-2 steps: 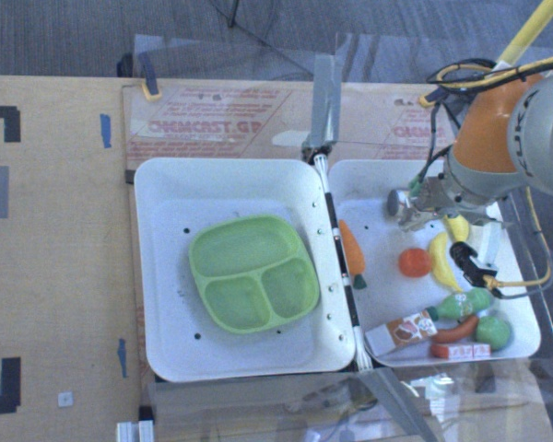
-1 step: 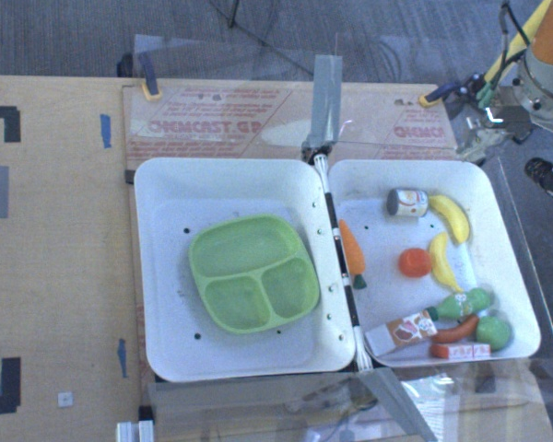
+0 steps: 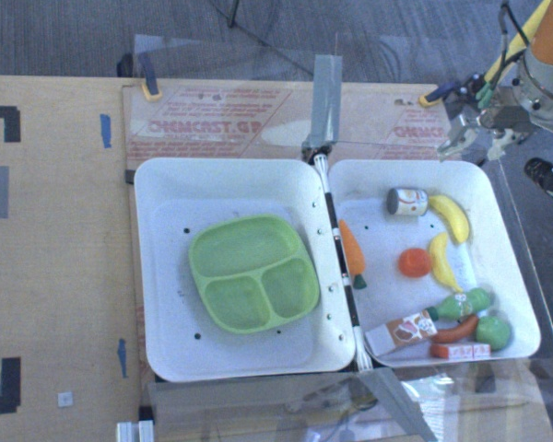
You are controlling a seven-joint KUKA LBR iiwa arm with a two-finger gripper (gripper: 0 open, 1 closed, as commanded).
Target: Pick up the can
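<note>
The can [image 3: 406,202], small and silver with a dark label, lies on its side in the back part of the right bin [image 3: 378,175]. My gripper [image 3: 474,144] hovers above the bin's back right rim, behind and to the right of the can and well apart from it. Its two fingers stand open with nothing between them.
Near the can lie two bananas [image 3: 450,217] [image 3: 441,261], an orange ball [image 3: 415,262] and a carrot [image 3: 352,251] by the divider. A green bottle [image 3: 463,304], a juice box [image 3: 410,330], a red sausage [image 3: 456,331] and a green fruit [image 3: 494,331] crowd the front right. The left bin [image 3: 157,191] holds a green divided plate [image 3: 253,273].
</note>
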